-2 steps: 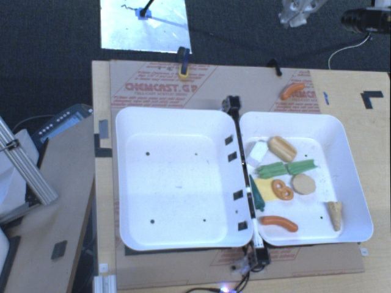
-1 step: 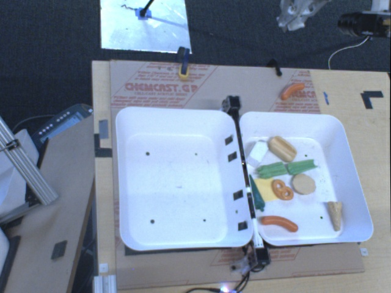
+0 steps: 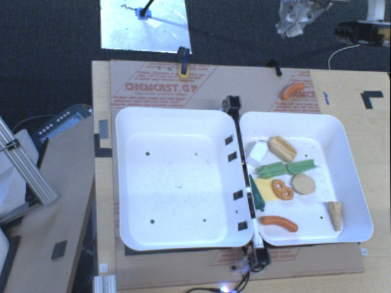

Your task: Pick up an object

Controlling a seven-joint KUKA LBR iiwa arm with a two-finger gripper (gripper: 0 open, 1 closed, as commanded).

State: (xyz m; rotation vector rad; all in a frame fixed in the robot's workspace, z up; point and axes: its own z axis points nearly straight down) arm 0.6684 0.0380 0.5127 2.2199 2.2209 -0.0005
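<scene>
White plastic makes up the 2 bins [image 3: 177, 118] on my cardboard-covered desk [image 3: 244, 81], with dark carpet [image 3: 49, 35] behind. My hand [image 3: 290, 18] hangs high above the far edge; I cannot tell its grip. The sausage [image 3: 280, 223] lies in the right bin's near part.

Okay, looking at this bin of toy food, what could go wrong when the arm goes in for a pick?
1. The pretzel, yellow wedge, round biscuit and green stalk lie packed together, so the gripper may nudge or catch two.
2. The cone sits near the right bin wall, leaving little finger room.
3. A sausage lies outside the bins, easily missed.
</scene>
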